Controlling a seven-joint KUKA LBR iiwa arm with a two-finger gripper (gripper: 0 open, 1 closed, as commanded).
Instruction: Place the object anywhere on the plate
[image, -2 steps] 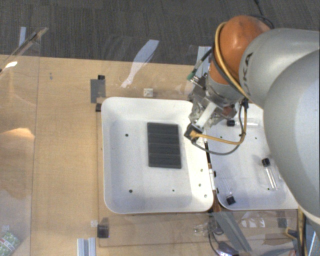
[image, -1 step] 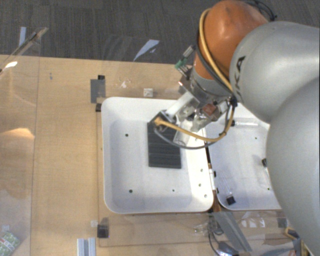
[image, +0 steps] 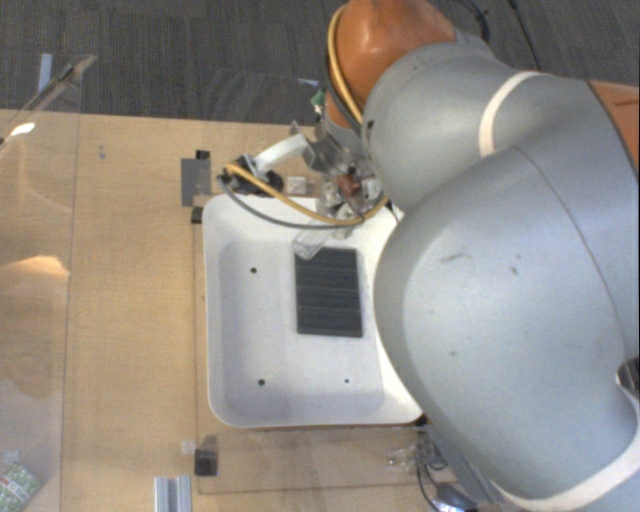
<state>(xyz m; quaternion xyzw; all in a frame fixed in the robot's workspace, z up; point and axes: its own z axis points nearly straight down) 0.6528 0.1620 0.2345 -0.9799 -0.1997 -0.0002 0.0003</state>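
Camera view: the dark ridged object (image: 329, 291) lies flat in the bin (image: 240, 330), just below the gripper (image: 335, 195), whose grip I cannot tell, so centre squarely over it before descending

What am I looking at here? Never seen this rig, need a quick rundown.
One camera, fixed above a wooden bench, looks down at a slant. The big grey shape filling the right side is a KUKA robot arm reaching in from the right; it sits very close to the lens, so it looks huge. The orange part at the top is a band above its wrist.

The tangle of metal, yellow cable and white parts near the top middle is the wrist hardware, where the gripper sits. I cannot tell from this angle whether it is holding anything.

Below it is a shallow white bin. Inside lies a dark, ribbed rectangular plate. The job is to put an object on that plate; I can't make out such an object here.
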